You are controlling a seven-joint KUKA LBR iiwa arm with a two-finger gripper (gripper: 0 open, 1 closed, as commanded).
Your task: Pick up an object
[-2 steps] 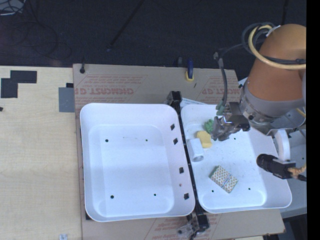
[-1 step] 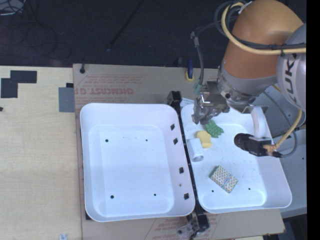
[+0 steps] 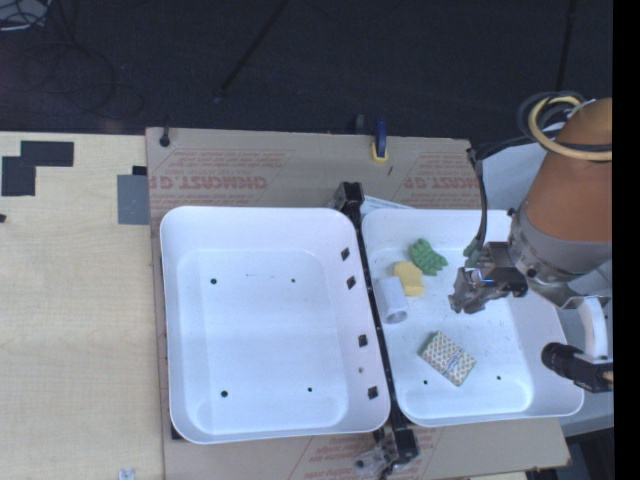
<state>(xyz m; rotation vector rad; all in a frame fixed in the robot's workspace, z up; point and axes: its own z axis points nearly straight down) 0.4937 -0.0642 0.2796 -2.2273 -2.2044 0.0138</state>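
The yellow block [image 3: 408,278] lies near the middle of the right bin [image 3: 500,408], touching a green crinkled piece [image 3: 428,257] on its far side. It looks light and stiff, probably foam or plastic, best pinched across its short flat sides. A white cylinder [image 3: 392,299] lies against the bin's left wall; a patterned packet [image 3: 448,358] sits toward the near edge. The gripper [image 3: 474,290] hovers right of the block; whether the jaws are apart I cannot tell.
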